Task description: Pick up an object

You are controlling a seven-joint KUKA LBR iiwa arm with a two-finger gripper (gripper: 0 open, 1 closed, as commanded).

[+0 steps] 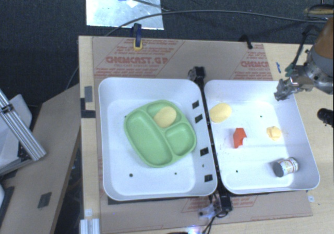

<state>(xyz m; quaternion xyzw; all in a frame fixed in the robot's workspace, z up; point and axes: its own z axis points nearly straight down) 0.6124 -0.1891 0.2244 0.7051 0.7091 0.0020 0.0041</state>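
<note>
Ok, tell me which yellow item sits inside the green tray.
The larger yellow lump, in the green tray's upper compartment, left bin. The other two yellow pieces lie loose in the right bin.

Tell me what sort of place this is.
Most likely a robot test bench in a lab, not a kitchen. Two white bins sit clamped on a protective board, holding toy-like items such as a green tray and a small can. A robot arm reaches in, and cables run across the dark carpet.
</note>
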